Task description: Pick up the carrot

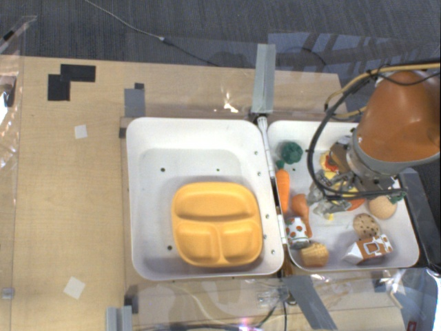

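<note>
Carrot (282, 187) lay along the left wall of the right bin (412, 248), beside a green toy (292, 152). My gripper (337, 193) hovered just right of it among crowded food toys. A yellow tray (216, 223) sat in the left bin (148, 185). No writing was legible.

One camera sits high above the counter (62, 205) and looks down at a slant. It sees both white bins (141, 205) side by side.

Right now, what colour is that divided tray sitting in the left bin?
Yellow-orange. The divided tray shows plainly in the camera view, lying in the left bin.
</note>
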